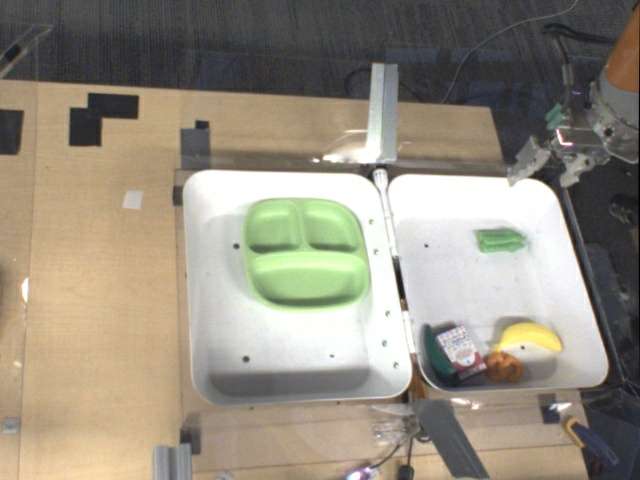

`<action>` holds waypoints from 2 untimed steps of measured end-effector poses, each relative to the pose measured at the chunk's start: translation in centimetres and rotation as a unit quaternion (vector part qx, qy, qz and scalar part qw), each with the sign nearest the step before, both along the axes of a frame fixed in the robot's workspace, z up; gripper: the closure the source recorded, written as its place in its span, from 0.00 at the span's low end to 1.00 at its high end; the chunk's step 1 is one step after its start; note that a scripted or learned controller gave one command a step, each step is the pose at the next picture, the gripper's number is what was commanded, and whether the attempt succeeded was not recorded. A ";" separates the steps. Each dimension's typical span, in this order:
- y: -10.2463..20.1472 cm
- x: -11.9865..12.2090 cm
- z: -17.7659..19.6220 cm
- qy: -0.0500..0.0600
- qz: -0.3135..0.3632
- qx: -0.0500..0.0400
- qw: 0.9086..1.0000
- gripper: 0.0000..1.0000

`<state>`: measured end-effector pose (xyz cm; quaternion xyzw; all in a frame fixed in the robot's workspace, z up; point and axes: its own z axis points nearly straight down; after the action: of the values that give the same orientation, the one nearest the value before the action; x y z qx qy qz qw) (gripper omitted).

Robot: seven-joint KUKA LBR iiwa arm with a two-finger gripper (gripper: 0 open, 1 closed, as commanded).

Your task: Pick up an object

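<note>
Banana (530, 339) lies long axis left-right in the right bin (560, 218), ends curving down; pincer (548, 163) spread, holding nothing.

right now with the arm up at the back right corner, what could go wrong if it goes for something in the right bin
1. The banana, the small carton and a brownish item crowd the near wall of the right bin; the end effector might hit that wall or nudge neighbours.
2. The green block lies flat and low, so a grasp may slip off.
</note>
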<state>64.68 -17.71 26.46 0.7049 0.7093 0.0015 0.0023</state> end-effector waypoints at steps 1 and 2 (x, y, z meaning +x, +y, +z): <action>0.0 0.0 0.0 0.000 0.000 0.000 1.000 0.00; -0.8 0.4 -9.7 0.001 -0.041 0.000 0.999 0.00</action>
<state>65.11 -18.55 16.79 0.7335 0.6797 0.0008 0.0018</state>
